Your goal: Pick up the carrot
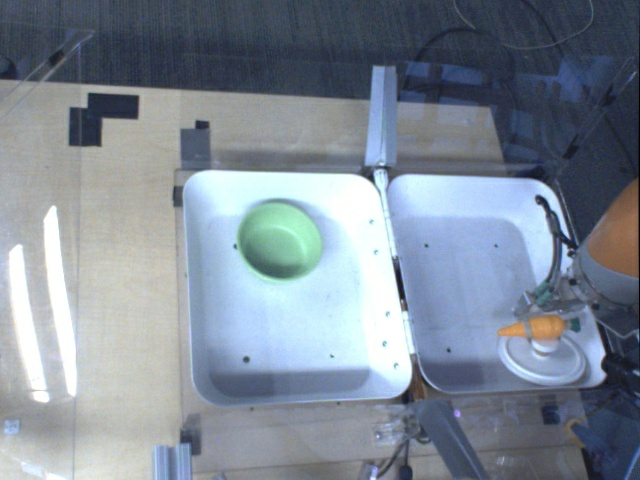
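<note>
The carrot (532, 329) is small and orange, with a green end pointing right. It lies sideways in the front right corner of the right bin (450, 268), just above a round white disc (543, 361). My gripper (553, 301) is directly behind and above the carrot, close against its green end. The arm's orange band (615, 236) comes in from the right edge. From this angle it is unclear whether the carrot is being gripped or simply rests on the disc.
A green bowl (280, 240) sits in the back left part of the left bin (210, 358). A black cable (553, 223) runs along the right bin's right wall. A metal post (382, 118) stands behind the divide between the bins.
</note>
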Motion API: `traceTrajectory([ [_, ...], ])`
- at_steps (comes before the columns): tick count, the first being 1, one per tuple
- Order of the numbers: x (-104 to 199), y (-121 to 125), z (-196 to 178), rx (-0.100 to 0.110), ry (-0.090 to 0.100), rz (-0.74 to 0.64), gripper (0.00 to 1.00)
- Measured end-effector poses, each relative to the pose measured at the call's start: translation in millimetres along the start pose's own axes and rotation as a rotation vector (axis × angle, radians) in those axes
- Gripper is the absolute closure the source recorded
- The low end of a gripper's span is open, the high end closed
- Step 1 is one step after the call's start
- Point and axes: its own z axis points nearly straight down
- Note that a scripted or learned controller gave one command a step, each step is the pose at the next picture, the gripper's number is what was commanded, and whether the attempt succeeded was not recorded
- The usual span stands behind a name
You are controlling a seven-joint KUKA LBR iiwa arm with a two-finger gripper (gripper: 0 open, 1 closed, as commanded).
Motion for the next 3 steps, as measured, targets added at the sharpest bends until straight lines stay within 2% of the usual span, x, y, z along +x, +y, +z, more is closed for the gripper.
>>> traceTrajectory([
  [1, 0, 0, 0, 0.000, 0.000, 0.000, 0.00],
  [2, 13, -2, 12, 0.008, 0.002, -0.297, 0.00],
  [3, 14, 2, -1, 0.001, 0.000, -0.300, 1.00],
])
